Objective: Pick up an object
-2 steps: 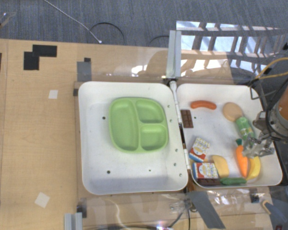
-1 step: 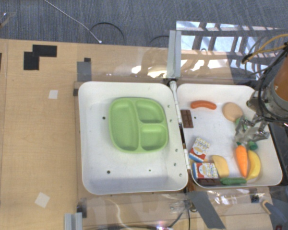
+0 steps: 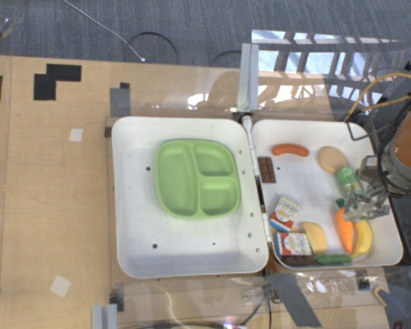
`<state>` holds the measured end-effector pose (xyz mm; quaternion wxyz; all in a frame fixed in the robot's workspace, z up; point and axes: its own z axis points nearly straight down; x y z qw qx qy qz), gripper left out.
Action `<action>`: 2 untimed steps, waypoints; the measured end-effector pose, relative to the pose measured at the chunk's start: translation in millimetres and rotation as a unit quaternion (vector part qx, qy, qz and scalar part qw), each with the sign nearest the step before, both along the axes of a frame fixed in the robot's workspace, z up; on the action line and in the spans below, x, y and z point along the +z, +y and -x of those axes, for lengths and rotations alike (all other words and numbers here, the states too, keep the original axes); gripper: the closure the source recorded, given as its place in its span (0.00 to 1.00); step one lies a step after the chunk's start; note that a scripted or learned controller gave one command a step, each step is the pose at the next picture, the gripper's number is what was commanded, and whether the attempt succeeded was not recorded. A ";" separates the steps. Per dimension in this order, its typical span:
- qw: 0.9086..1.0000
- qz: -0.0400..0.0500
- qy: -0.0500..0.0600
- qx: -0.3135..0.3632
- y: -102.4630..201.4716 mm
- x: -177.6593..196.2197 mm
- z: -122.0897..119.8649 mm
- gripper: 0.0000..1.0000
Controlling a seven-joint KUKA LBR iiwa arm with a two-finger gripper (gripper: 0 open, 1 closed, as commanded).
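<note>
1. The green plastic plate with three sections (image 3: 196, 178) lay in the left white bin (image 3: 133, 252).
2. The long orange carrot (image 3: 344, 230) lay in the right bin, touching the yellow banana (image 3: 362, 238).
3. The metal gripper (image 3: 365, 208) hung just above the carrot; whether it was open, I cannot tell. It should drop straight and squeeze only the carrot.

A plate (image 3: 196, 178) lay in the left bin (image 3: 133, 252), and in the right bin (image 3: 298, 173) a sausage (image 3: 290, 150) lay behind a box (image 3: 285, 213), with a carrot (image 3: 344, 230) just left of a banana (image 3: 362, 237) near the gripper (image 3: 365, 206).
</note>
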<state>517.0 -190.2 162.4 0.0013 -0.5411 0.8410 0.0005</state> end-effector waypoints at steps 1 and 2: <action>0.988 0.000 -0.005 -0.157 46.9 69.5 27.1 1.00; 1.000 0.000 0.000 -0.031 -15.2 -21.9 7.5 1.00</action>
